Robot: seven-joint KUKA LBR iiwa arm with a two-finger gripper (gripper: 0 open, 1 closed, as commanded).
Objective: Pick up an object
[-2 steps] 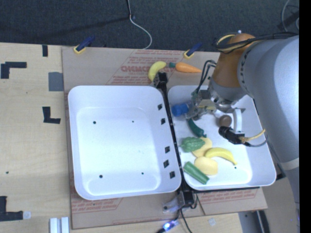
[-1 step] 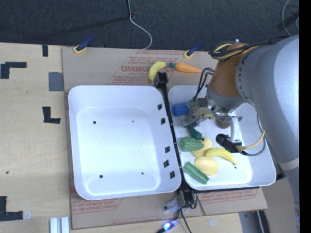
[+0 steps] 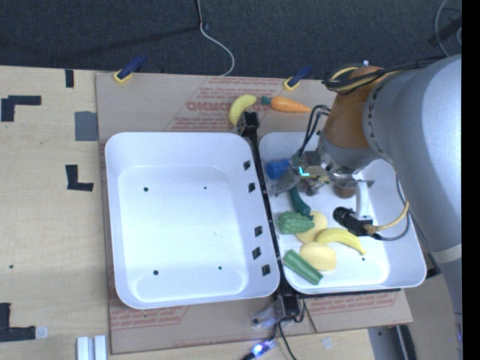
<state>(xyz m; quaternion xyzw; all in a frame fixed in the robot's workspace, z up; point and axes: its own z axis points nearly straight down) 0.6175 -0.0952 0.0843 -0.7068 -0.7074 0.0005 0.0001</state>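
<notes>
My gripper (image 3: 298, 180) hangs low over the left part of the right bin (image 3: 401, 274), below the orange band of the arm. A blue object (image 3: 277, 169) lies just to its left against the bin wall. A thin dark green piece (image 3: 301, 200) sits right under it. Nearer the front lie a green leafy item (image 3: 294, 221), a yellow banana (image 3: 340, 238), a yellow rounded fruit (image 3: 319, 257) and a green cucumber-like piece (image 3: 301, 268). I see nothing lifted off the bin floor.
The left bin (image 3: 114, 150) stands beside the right one. Behind the bins, on the cardboard, lie a second banana (image 3: 241, 108) and an orange carrot (image 3: 289, 105). The arm's grey bulk covers the right bin's far right side.
</notes>
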